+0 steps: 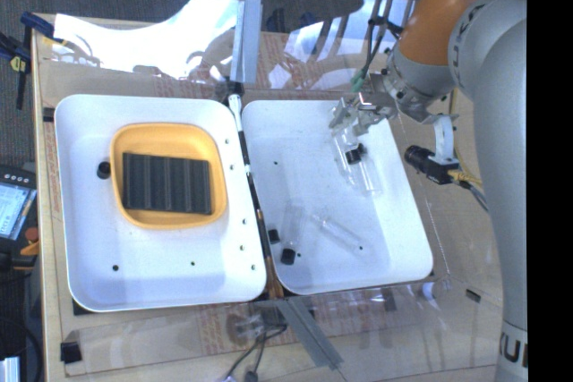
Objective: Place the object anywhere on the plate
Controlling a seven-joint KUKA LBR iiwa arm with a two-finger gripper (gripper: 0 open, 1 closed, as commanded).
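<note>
Gripper (pixel 351 139) fingers are hanging over the upper right part of the right bin (pixel 407 233), reaching in from the grey arm (pixel 488 49) with its orange band at the right of the view. They look clear or pale against the white bin floor, and a small dark piece is showing between or just beside them. Whether that piece is being held, and how far apart the fingers are standing, cannot be told from this view.

Sitting in the left bin (pixel 81 246) is a yellow plate (pixel 134 143) with rounded corners, lying flat near the bin's middle. A dark ribbed rectangular block (pixel 170 183) is resting on the plate, covering most of its centre. A small dark object (pixel 104 169) is lying on the bin floor just beside the plate's left edge.

Lying in the right bin are two small black objects (pixel 287 255) near its lower left corner, close to the divider between the bins, and a faint clear piece (pixel 340 233) is resting near the bin's middle, well apart from the plate.
</note>
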